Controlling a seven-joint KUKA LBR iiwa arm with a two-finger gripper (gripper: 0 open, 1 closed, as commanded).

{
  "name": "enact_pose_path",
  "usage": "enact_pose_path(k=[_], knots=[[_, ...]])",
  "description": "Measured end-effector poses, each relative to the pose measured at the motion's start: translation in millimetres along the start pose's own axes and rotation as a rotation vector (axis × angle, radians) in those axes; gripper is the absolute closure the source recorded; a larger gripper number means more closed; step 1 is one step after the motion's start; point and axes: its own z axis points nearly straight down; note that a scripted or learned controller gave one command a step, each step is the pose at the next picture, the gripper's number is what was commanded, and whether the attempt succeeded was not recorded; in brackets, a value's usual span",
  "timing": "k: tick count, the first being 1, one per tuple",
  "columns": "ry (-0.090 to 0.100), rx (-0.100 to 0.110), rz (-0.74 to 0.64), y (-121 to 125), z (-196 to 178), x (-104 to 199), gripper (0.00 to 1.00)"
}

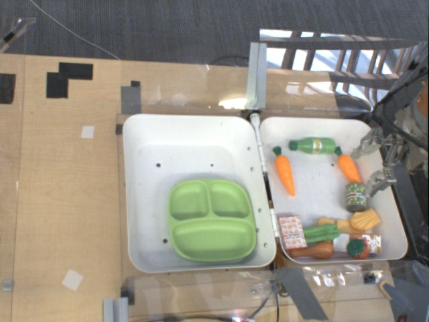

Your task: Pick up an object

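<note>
My gripper (371,164) hangs over the right edge of the right bin (315,129), its two fingers spread open with nothing between them. Just to its left lies a small orange carrot (348,168). A small green-labelled can (356,196) stands below the lower finger. A green bottle (314,145) lies on its side near the back of that bin. A second, larger carrot (286,172) rests towards the left wall.
Packed along the front of the right bin are a red-white box (291,230), a green vegetable (323,233), a yellow piece (365,219) and a strawberry-printed pack (362,247). A green divided plate (212,219) sits in the left bin (147,146). A metal frame (335,52) stands behind the bins.
</note>
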Motion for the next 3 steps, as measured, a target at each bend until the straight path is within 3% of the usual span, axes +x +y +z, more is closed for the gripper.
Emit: enact_pose_path(k=[1, 2, 3], knots=[[-0.003, 0.001, -0.023, -19, 144, -16, 0.00], [-0.006, -0.003, 0.001, 61, 153, -43, 0.00], [-0.006, -0.002, 0.221, 100, 152, -24, 0.00]])
